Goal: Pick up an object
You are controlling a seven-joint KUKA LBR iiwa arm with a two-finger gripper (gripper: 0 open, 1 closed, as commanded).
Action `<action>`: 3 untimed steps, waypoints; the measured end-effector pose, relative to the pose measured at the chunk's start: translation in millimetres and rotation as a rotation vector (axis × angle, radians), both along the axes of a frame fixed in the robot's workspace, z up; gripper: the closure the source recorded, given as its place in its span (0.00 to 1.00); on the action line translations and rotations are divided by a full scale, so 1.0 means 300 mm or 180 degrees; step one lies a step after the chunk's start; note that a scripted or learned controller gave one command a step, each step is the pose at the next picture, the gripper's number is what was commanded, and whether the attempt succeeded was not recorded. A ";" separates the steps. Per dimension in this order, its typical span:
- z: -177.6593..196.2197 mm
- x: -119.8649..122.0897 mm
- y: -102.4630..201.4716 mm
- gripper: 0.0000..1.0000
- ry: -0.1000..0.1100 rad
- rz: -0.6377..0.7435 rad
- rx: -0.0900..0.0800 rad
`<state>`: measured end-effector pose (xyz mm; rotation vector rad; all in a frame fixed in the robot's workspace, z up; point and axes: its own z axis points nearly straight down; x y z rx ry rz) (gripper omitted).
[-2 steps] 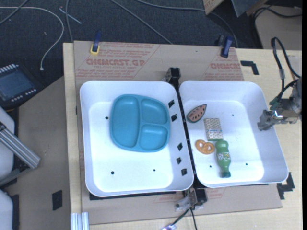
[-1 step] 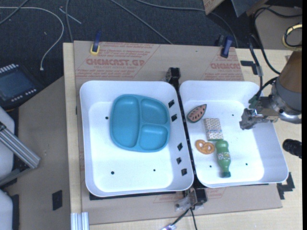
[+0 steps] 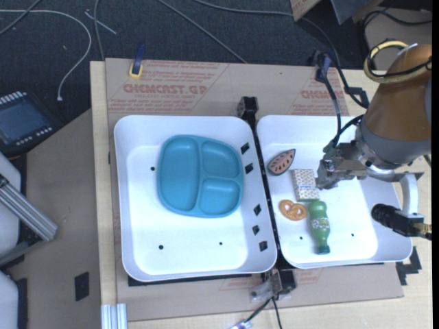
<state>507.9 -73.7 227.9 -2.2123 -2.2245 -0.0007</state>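
The right bin (image 3: 363, 249) holds a brown leaf-shaped piece (image 3: 281, 162), a pale square cracker-like block (image 3: 303, 182), an orange pretzel (image 3: 293, 210) and a green bottle (image 3: 319, 227) lying on its side. My gripper (image 3: 329, 175) hangs low over the right bin, just right of the square block and above the bottle's cap end. Whether it touches the block is unclear. Nothing is visibly held.
A blue divided plate (image 3: 200, 175) lies in the left bin (image 3: 137, 238). A black divider with clips (image 3: 255, 184) runs between the two bins. The grey and orange arm (image 3: 398, 108) covers the right bin's far right corner.
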 end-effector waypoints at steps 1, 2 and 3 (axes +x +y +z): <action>-0.032 0.001 0.172 1.00 0.0000 0.0000 0.0000; -0.032 0.013 0.347 1.00 -0.0007 0.0002 -0.0002; -0.021 -0.041 0.496 1.00 0.0003 0.0001 0.0000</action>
